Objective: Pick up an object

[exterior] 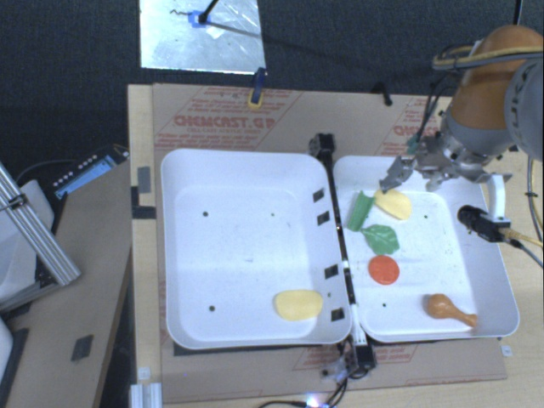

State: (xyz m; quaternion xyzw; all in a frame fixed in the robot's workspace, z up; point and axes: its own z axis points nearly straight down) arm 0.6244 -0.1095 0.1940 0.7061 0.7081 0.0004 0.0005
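Note:
In the right bin (pixel 489 266) lie a pale yellow piece (pixel 393 205), a green pod (pixel 360 210), a green leaf (pixel 382 239), a red-orange disc (pixel 384 270) and an orange-brown drumstick shape (pixel 449 308). A yellow lump (pixel 298 304) rests at the front of the left bin (pixel 246 228). My gripper (pixel 418 179) hangs over the back of the right bin, just above and to the right of the pale yellow piece. Its fingers are spread open with nothing between them.
A black divider with clips (pixel 334 236) runs between the two bins. A black fitting on a cable (pixel 480 222) sits over the right bin's right side. Foil sheet (pixel 201 22) lies behind the bench.

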